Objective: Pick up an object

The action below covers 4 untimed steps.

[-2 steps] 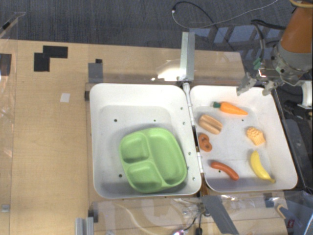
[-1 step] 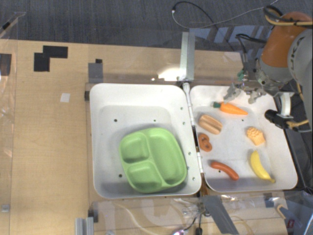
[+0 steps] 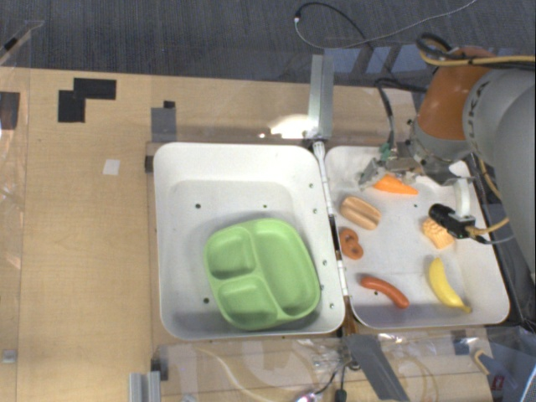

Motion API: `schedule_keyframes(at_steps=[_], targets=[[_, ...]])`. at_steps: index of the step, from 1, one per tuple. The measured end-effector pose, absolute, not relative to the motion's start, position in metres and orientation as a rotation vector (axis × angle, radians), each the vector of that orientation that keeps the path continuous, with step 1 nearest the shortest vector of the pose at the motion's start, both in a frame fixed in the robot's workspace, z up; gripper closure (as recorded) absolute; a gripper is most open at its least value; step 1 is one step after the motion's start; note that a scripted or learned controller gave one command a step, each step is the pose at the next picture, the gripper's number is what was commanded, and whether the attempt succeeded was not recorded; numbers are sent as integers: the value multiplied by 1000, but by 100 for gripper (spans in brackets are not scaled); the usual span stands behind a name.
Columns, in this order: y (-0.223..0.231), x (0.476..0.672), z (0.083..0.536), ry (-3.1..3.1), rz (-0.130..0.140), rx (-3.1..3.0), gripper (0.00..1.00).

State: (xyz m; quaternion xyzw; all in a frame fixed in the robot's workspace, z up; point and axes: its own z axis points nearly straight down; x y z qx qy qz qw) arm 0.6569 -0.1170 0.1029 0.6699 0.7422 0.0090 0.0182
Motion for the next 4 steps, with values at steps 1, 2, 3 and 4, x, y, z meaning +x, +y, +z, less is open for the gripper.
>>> schedule_keyframes(at_steps=[1,2,3,4], targets=[[-117,660,119,2301,35,2073,100],[-117,660,118,2301,35,2073,0],[-161,639,88,2426,6,1982,0],[-197,594,90,2625,20,1716,0]])
